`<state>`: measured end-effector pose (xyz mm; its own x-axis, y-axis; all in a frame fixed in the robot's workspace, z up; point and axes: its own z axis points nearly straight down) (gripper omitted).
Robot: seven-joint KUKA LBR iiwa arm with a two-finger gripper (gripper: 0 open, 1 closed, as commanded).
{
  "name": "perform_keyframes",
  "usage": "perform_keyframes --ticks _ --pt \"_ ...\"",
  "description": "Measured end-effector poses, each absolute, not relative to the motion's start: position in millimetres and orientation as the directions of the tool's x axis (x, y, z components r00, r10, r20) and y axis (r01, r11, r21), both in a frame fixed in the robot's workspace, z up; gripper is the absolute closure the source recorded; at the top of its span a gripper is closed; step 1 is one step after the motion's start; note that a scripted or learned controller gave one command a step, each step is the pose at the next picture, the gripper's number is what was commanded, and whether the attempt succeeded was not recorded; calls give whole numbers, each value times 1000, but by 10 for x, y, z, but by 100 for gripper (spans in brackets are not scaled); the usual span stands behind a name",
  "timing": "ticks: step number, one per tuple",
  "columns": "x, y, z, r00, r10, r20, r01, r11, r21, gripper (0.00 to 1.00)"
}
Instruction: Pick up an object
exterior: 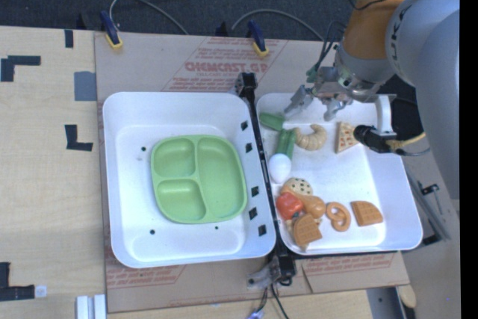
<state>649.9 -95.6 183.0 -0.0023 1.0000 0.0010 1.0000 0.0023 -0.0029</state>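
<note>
Task early: nothing lifted yet, grasp not made. Gripper hovers over far end of right bin, fingers apart, nothing between them. Croissant lies just below fingers, nearest candidate; pizza slice beside it. Green divided plate sits in left bin.

Single fixed camera above my bench, looking down at a slant, far enough back to take in both bins. My arm enters from frame right; gripper sits upper-centre-right.
</note>
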Motion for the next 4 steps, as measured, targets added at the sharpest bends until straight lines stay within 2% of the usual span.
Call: perform_keyframes --ticks 1,2,3,4 --pt "6459 -964 1012 -3 1000 -1 1000 3 11 0" --pt "6462 -975 1104 -5 1000 -4 1000 5 11 100" --pt "6459 -974 1100 -4 1000 -4 1000 4 10 0" --pt "6468 -1125 855 -2 1000 -2 1000 2 2 0"
